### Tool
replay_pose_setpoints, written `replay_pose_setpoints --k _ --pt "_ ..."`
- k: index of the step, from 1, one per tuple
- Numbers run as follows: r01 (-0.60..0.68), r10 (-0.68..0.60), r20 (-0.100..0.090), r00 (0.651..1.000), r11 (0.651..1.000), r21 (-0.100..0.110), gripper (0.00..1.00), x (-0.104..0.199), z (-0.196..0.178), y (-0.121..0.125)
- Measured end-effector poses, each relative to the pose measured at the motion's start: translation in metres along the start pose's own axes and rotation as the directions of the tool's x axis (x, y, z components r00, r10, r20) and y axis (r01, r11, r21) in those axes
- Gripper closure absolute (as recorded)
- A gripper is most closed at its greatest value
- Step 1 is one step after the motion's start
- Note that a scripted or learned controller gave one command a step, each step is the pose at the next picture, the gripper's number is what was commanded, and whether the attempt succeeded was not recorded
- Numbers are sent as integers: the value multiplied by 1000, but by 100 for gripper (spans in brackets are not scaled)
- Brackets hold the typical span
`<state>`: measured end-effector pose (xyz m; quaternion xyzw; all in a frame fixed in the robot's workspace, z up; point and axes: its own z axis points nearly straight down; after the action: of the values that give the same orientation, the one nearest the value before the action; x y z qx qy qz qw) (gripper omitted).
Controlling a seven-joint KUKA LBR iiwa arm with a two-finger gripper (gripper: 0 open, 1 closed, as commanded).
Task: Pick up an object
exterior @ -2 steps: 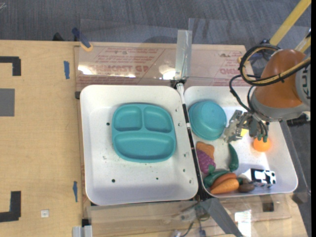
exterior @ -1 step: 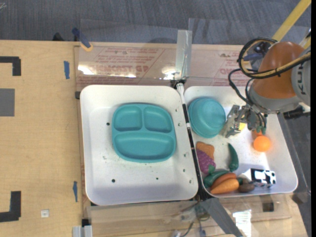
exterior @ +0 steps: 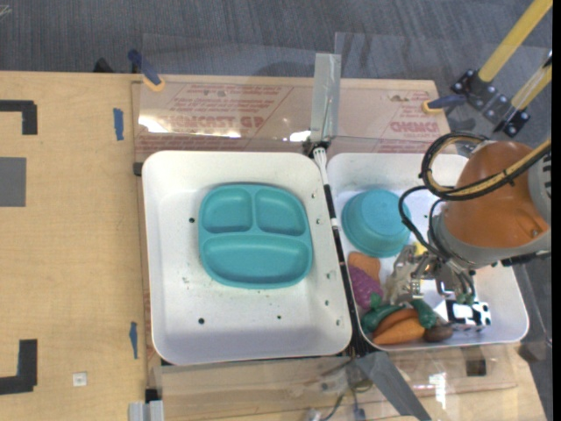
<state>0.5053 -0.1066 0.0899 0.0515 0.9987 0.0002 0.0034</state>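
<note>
On worktop, two white bins side by side: left bin (exterior: 166, 235) carrying divided teal tray (exterior: 256, 234), right bin (exterior: 517, 310) crowded with toys. Jaws (exterior: 412, 281) lowered over heap, probably for reach; spread or pressed, cannot tell. Carrot (exterior: 396, 326) at 6 o'clock, lengthwise 9-to-3.

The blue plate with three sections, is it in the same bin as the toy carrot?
No, the blue plate lies in the left bin, while the toy carrot lies in the right bin.
</note>
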Motion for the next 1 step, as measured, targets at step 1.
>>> replay_pose_setpoints --k 1 --pt "152 -152 7 988 988 5 100 -37 1 -83"
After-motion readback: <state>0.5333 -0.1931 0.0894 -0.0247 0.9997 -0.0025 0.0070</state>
